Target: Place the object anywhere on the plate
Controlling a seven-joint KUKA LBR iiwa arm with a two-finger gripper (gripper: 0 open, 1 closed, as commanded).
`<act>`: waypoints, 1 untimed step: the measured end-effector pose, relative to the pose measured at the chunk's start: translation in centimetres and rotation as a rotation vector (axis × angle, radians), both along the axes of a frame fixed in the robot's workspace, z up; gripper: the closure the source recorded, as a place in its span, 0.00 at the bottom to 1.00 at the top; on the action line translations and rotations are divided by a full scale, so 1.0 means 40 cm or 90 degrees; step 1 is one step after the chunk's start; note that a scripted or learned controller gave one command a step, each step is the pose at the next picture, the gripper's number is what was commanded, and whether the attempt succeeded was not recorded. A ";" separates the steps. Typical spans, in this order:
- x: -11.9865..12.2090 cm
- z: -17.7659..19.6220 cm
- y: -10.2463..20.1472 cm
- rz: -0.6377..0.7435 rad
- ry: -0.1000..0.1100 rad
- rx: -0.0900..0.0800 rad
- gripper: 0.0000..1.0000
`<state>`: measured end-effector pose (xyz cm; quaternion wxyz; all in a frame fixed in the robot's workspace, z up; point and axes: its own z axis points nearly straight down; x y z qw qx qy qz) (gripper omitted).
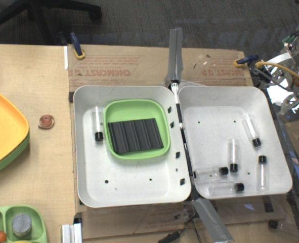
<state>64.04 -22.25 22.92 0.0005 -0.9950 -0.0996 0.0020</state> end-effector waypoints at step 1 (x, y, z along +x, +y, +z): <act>-0.061 -0.010 -0.001 -0.001 0.000 0.000 0.00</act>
